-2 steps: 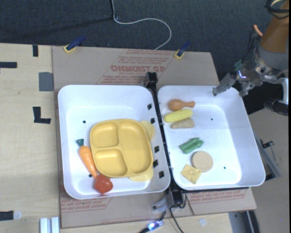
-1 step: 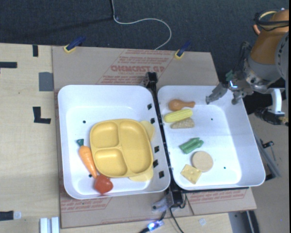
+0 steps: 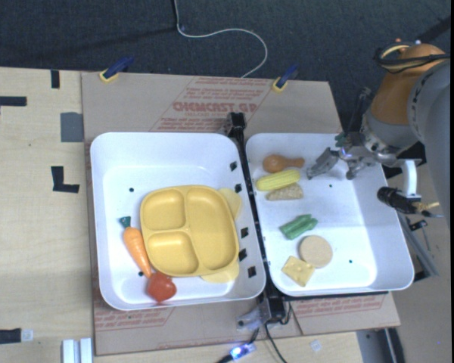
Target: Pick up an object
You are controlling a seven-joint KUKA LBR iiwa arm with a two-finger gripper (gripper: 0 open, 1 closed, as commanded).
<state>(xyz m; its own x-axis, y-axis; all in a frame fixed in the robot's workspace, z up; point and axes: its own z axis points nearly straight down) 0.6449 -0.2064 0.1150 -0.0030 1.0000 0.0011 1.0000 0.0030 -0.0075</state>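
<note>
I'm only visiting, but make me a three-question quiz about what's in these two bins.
1. True or false: the yellow tray sits in the right bin.
2. Which lies nearest the gripper? A) carrot B) corn cob C) cheese wedge
3. Fill in: the green pod lies just above the round ____.

Key: 1 false, it is in the left bin; 2 B; 3 cracker.

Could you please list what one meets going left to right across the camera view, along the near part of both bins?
Carrot → tomato → yellow tray → cheese wedge → round cracker.
</note>
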